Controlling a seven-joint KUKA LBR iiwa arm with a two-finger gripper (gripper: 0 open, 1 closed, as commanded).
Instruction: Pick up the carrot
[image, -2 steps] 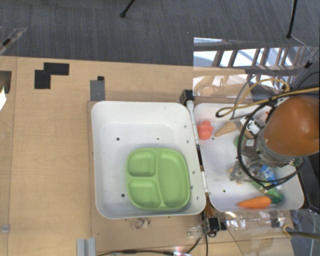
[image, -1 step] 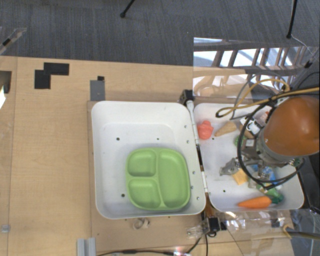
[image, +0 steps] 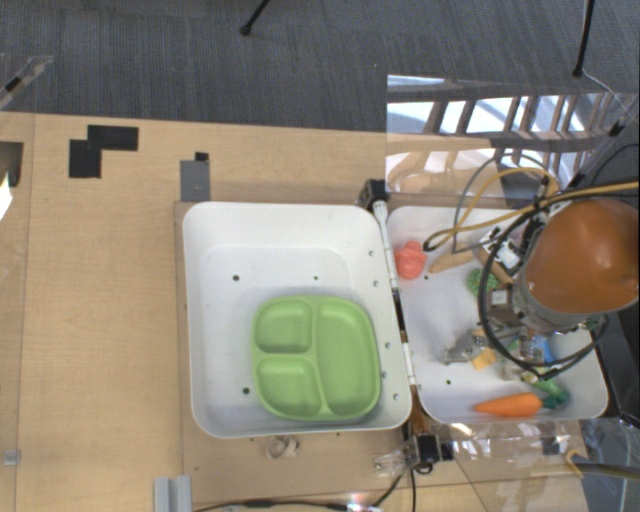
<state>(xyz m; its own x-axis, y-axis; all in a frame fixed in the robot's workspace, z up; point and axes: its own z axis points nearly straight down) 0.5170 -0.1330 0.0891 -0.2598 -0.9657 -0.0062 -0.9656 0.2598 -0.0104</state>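
The carrot (image: 510, 405) is a small orange toy, tapering to a point on its left, with a green leafy top at its right end. It lies flat along the near edge of the right bin (image: 440, 310). The end effector (image: 478, 345) hangs just above it, apart; whether clenched or released, I cannot tell.

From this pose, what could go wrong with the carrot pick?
1. The carrot lies close to the right bin's near wall, so the tool may hit the rim.
2. The tool sits among small items, off the carrot; closing here likely grabs clutter.
3. Loose cables could snag.
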